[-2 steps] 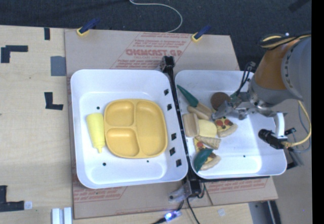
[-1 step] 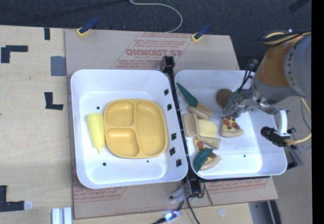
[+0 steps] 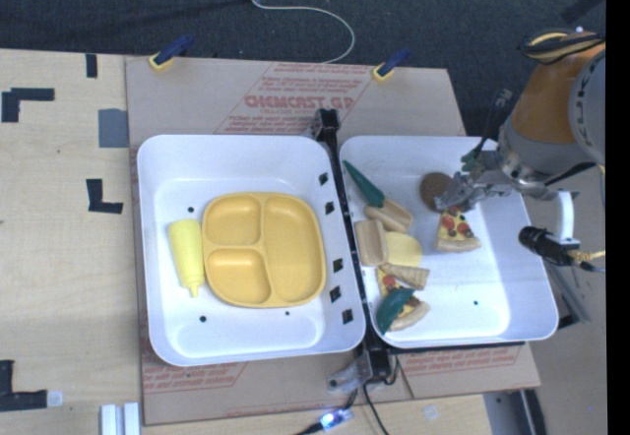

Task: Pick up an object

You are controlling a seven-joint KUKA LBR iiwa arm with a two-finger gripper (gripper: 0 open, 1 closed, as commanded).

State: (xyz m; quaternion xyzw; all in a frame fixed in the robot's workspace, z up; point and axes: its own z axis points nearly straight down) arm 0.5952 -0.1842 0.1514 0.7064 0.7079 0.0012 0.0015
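In the right bin (image 3: pixel 492 320), toward its far side, we see the hand (image 3: pixel 461 189) down low over the toys, right between a brown round piece (image 3: pixel 433 188) and a pizza slice (image 3: pixel 457 232). The brown piece sits just on the divider side of the hand, touching or nearly so; the pizza slice lies just on the near side of it. Whether the hand is spread or pinching anything, we cannot tell from here, the view is too small and cluttered at that spot.

Moving out from the hand, toward the divider, we have a pile of toy food: a green piece (image 3: pixel 363 185) lying slantwise at the far end, tan bread-like pieces (image 3: pixel 379 226) beside it, a pale yellow wedge (image 3: pixel 403 249) in the middle, and a mixed green and tan clump (image 3: pixel 402 308) at the near end of the pile.

Beyond the hand, the grey arm with its orange band (image 3: pixel 551 98) comes in over the bin's outer rim.

Across the divider, the left bin (image 3: pixel 167 325) holds a yellow sectioned plate (image 3: pixel 264 248), and a yellow bottle (image 3: pixel 186 254) lies just beside the plate on its outer side. Both bins rest on a cardboard sheet (image 3: pixel 295 98) on the surface (image 3: pixel 59 226).
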